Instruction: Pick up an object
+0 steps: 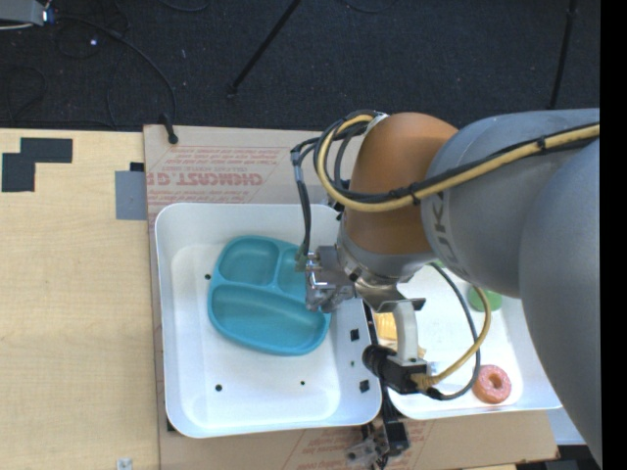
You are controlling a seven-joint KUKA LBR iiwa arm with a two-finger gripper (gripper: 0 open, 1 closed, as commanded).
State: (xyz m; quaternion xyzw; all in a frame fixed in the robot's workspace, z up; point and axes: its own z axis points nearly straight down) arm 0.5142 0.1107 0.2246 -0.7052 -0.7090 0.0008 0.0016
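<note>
Nearest my side of the bench (69, 311), a pink doughnut (492, 384) lies in the front corner of the right bin (460, 407), well apart from anything else in there. Just to its left stands the left bin (186, 360), the two touching along their inner walls. A teal plate (260, 306) with three compartments lies flat in the left bin, toward its right and far side, one large section at the front and two smaller ones behind.

The tool (318, 290) hangs at the plate's right rim (a bit of bright metal is about all I can make out under the wrist), and I cannot tell whether it is spread or closed, nor whether it touches the plate. Nothing is visibly held.

Above it the arm (509, 213) reaches in from the right, its orange band (397, 184) bulging over the seam between the bins. A green thing (480, 298) peeks out from under the arm in the right bin.

Further back, cardboard (225, 174) with red print sticks out beneath the bins, and beyond the bench is dark floor (411, 47) strewn with cables (147, 67).
</note>
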